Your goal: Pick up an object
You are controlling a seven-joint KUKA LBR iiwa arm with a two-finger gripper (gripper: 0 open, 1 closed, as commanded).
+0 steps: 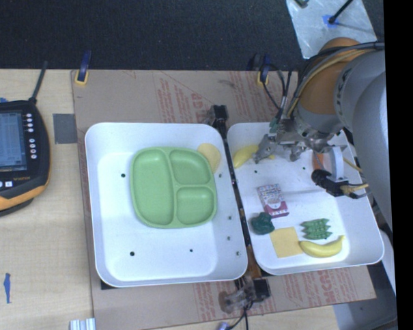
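Note:
My gripper [280, 153] hangs over the far end of the right bin [361, 257], open, with nothing between its fingers. A yellow curved piece [245, 154] lies just to its left, against the bin's wall. Nearer the front of the same bin lie a pink and white packet [271, 199], a dark green lump [262, 224], a flat yellow cheese slice [285, 241], a green pea pod [315, 228] and a yellow banana [322, 247].
The left bin [115, 267] holds a green divided plate [173, 187] with a pale yellow piece [210, 153] at its far right corner. A tablet controller [11, 152] sits on the bench at the left. The grey arm [357, 99] covers the right bin's far right corner.

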